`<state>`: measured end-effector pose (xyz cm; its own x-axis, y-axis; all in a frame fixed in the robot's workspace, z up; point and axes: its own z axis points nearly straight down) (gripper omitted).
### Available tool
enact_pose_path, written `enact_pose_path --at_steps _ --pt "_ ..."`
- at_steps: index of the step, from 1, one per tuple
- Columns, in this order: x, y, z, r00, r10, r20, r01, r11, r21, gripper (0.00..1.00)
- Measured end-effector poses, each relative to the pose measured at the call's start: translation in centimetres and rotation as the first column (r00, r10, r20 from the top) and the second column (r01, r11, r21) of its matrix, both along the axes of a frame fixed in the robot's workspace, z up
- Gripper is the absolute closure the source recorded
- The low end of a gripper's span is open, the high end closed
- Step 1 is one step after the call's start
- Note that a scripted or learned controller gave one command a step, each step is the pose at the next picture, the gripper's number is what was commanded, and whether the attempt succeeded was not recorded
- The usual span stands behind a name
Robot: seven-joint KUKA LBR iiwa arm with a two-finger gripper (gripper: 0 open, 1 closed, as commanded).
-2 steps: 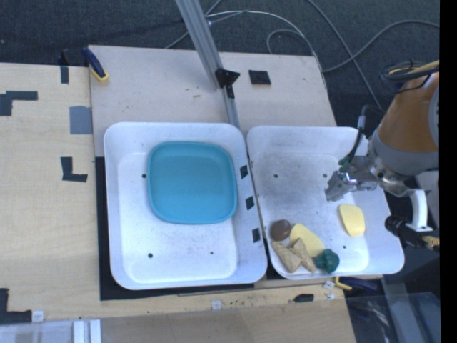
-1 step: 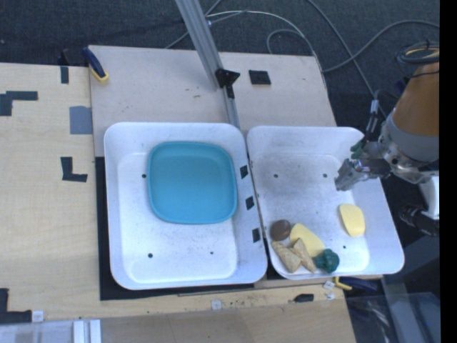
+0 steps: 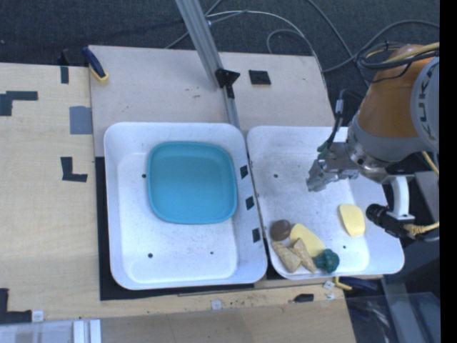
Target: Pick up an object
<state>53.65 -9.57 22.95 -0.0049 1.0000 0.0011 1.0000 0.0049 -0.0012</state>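
Okay, your gripper (image 3: 319, 179) hangs over bare bin floor, grip state unclear, so drop toward the yellow piece (image 3: 351, 219) just below-right, clear of the crowded pile (image 3: 301, 247).

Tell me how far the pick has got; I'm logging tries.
Done: the gripper hangs over the right bin. In hand: nothing shows between its fingers. Left: reaching and lifting something, such as the yellow piece or the clustered items at the bin's near edge.
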Motion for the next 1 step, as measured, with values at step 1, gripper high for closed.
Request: enact_pose_path --at_steps 1 --pt "0.23 5.55 0.94 1.0 0.0 0.001 0.0 1.0 0.0 1.0"
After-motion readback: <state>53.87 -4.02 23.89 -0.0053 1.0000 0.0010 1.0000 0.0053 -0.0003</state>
